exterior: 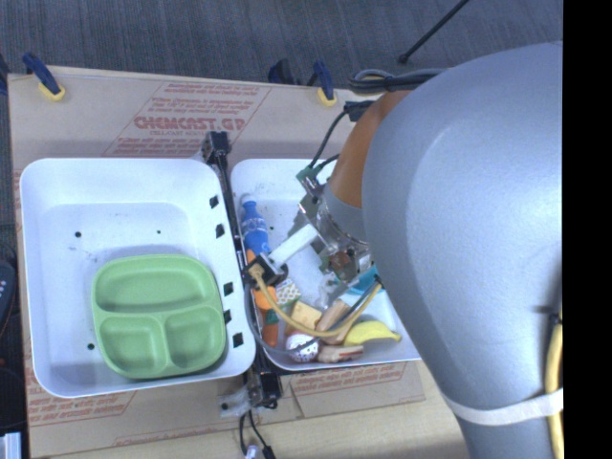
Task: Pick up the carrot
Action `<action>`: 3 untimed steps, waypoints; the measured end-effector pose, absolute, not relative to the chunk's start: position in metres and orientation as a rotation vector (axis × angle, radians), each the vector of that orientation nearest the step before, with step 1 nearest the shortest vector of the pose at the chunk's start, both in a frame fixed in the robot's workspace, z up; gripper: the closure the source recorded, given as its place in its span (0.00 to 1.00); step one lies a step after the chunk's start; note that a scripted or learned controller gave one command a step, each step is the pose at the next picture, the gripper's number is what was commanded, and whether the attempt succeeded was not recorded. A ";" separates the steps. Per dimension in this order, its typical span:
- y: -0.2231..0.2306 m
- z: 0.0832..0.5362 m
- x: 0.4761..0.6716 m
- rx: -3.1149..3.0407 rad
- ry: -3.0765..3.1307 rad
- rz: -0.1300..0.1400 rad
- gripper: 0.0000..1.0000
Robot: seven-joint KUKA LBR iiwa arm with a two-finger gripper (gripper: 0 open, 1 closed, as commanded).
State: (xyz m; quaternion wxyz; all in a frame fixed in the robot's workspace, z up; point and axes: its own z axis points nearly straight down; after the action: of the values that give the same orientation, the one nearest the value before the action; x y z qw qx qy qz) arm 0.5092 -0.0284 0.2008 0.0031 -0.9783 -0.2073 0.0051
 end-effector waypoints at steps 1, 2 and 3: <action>0.001 0.189 0.474 -3.051 -0.712 0.025 0.00; -0.054 0.191 0.510 -3.056 -0.698 0.014 0.00; -0.004 0.190 0.474 -3.055 -0.685 0.021 0.00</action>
State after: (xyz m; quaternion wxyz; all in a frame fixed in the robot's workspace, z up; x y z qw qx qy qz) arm 0.4742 -0.0045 0.1898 0.0054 -0.9758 -0.2187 0.0068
